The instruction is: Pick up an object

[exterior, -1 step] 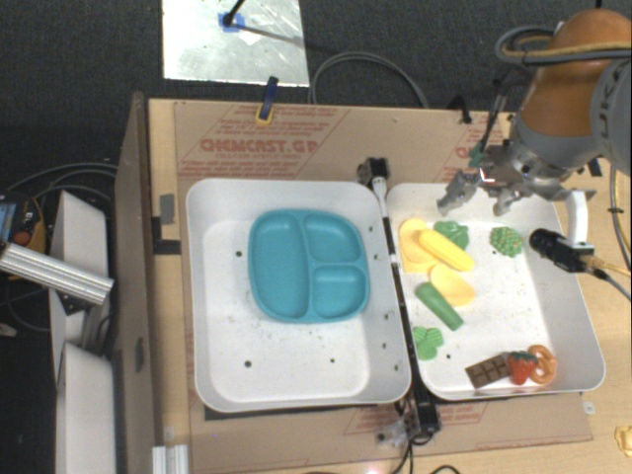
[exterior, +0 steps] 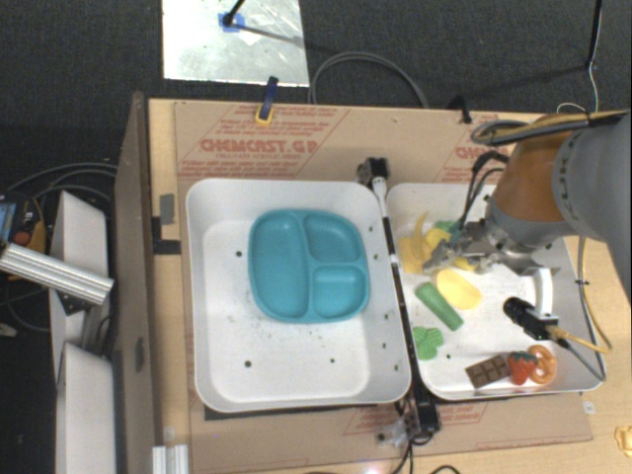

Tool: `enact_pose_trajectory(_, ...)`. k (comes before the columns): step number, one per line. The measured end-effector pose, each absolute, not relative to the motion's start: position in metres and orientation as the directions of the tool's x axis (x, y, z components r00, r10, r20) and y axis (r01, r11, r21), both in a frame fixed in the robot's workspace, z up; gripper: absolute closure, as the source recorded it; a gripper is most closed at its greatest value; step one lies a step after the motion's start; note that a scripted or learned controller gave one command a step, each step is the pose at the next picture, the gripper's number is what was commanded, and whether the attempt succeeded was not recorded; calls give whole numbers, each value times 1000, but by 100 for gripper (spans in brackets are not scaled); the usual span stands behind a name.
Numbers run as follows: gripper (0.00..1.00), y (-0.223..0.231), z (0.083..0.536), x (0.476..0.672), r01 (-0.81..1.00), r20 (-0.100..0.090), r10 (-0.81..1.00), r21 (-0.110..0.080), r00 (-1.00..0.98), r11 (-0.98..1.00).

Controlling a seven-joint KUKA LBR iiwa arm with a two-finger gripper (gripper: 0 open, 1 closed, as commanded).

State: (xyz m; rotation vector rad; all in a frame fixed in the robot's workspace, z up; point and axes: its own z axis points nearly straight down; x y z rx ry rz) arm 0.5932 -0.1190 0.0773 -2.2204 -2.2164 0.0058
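Two bins: left bin point(exterior: 212, 265) holds a blue plate point(exterior: 306, 265). Gripper point(exterior: 446, 257) sits low in right bin point(exterior: 568, 378), centre-right of frame, over yellow toys point(exterior: 456, 286); jaw state can't tell.

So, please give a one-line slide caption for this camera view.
KUKA arm's gripper low over yellow toys in the right bin; left bin holds a blue plate.

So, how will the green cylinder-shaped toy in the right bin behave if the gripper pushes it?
The green cylinder-shaped toy lies flat on the right white bin's floor, so a sideways push would probably roll it. It looks like smooth moulded plastic, likely stiff, light and somewhat slippery. The yellow rounded piece touches its upper end and may block rolling that way.
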Motion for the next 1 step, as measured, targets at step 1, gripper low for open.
enact_pose_trajectory(1, 100, -117, 95, 597, 1000, 0, 1000, 4, -1, 1)
